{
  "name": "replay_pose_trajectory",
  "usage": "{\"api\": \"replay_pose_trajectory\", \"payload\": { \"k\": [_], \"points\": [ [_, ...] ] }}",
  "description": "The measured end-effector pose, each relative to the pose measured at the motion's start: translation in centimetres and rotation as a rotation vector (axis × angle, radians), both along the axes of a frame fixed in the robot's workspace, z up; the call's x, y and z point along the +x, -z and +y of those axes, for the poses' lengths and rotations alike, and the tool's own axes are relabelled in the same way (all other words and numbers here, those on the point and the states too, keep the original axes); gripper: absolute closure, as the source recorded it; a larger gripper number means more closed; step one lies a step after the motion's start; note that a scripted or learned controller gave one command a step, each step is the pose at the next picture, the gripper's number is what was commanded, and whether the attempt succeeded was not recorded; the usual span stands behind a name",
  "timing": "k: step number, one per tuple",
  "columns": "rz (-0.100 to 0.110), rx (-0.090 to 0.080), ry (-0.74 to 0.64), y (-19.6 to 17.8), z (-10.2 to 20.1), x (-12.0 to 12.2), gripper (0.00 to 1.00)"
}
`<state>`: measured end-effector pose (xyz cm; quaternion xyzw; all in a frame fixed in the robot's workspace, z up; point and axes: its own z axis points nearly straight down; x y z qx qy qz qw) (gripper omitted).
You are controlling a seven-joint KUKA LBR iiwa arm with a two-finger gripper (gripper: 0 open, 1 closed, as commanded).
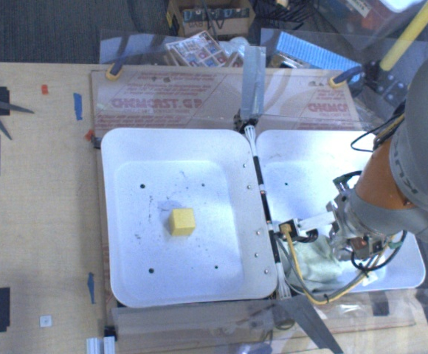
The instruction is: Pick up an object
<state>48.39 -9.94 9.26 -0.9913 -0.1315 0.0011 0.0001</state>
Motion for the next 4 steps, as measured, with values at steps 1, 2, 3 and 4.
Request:
{"api": "replay_pose_trajectory", "payload": {
  "k": [1,2,3,4],
  "points": [
    [0.003,0.000,0.002,-0.8,-0.1,0.0,1.00],
    [-0.008,0.006,-0.207,0.4,-5.7,-0.2,1.00],
    [-0.010,-0.002,-0.495,0.5,-10.2,-0.2,1.00],
    [0.002,0.002,0.059,-1.6,-7.6,3.8,1.00]
  ]
}}
